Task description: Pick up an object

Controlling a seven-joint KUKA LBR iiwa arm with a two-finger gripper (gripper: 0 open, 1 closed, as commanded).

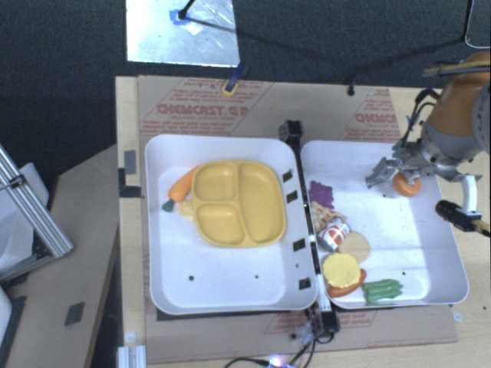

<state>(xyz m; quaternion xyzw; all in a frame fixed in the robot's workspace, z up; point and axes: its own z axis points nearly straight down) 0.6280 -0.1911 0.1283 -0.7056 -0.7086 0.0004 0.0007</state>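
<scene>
Orange, round and small, an object [406, 184] is seen at the gripper [402, 173], over the far right part of the right bin [441, 240]. Whether the fingers are closed on it cannot be told, since their tips are too blurred to be made out. The orange-banded arm [460, 113] is seen reaching in from the right edge. Along the right bin's left wall, a purple piece [321, 194], a red-and-white can [331, 234], a tan disc [355, 245], a yellow-topped item [342, 271] and a green piece [382, 288] are gathered. In the left bin [165, 274], a yellow divided tray [236, 202] is laid, with a toy carrot [181, 185] touching its left edge.
</scene>
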